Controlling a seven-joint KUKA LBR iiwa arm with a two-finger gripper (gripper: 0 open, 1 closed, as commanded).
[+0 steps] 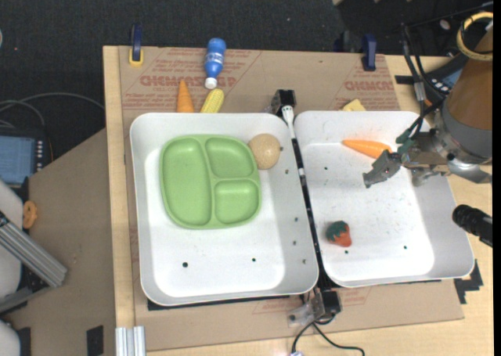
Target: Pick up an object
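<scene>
Approach step: gripper point(381, 172), fingers seemingly parted and holding nothing, poised over right bin point(423, 257) just below carrot point(366, 146), strawberry point(339, 232) lying well apart toward the near edge; next move requires centring on one object, descending, closing.

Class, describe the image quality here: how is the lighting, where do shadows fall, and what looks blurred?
Camera view: even overhead light, white bins bright without harsh glare; soft shadow under the gripper; arm's orange band slightly blurred; green tray and carrot sharp.
</scene>
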